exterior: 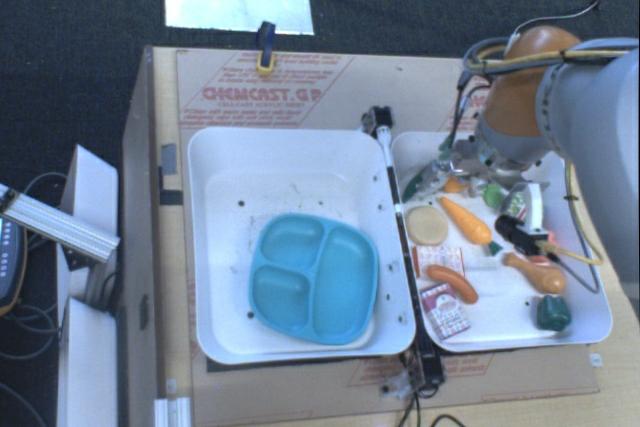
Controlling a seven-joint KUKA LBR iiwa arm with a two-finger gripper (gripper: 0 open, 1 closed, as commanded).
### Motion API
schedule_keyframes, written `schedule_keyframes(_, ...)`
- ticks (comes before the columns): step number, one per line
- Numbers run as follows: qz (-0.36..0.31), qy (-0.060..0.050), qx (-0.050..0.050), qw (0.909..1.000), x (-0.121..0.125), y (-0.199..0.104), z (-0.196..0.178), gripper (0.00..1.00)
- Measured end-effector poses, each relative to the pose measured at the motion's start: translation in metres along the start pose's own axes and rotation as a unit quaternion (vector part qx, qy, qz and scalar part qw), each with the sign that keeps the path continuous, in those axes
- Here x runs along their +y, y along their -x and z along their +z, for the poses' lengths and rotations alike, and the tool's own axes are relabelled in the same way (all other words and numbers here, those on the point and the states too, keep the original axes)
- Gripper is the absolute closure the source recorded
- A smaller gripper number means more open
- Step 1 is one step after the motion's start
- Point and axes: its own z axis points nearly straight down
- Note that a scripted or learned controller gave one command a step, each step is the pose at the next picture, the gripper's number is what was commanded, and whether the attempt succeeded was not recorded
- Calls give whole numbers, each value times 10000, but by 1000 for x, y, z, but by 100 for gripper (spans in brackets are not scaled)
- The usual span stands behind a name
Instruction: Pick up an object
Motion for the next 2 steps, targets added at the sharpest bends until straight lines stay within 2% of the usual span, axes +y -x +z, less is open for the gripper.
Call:
schedule_keyframes(1,13,22,-8,10000,-28,-1,6,0)
schedule_keyframes(2,10,16,3,10000,-27,-1,-1,100)
